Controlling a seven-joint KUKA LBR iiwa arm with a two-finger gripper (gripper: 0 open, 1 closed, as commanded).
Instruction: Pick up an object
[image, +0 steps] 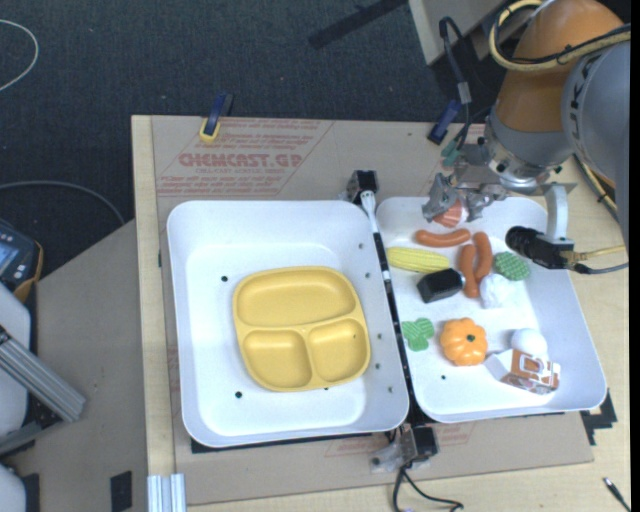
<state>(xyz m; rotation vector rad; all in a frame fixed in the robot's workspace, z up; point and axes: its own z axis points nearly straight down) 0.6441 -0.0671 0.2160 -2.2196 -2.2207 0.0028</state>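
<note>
Tool (452, 205) above cluttered right bin (585, 350)

two white bins: left bin (190, 300) and right bin (580, 350). one yellow tray (298, 327) with three compartments, in the left bin. in the right bin: two sausages, sausage one (443, 238) and sausage two (470, 268); one corn cob (418, 260); one black block (439, 286); one pumpkin (464, 341); two green leafy pieces, leaf one (417, 333) and leaf two (512, 266); one white-and-orange toy (528, 368); one small red piece (452, 214) at the far edge. one arm (560, 80).
</note>
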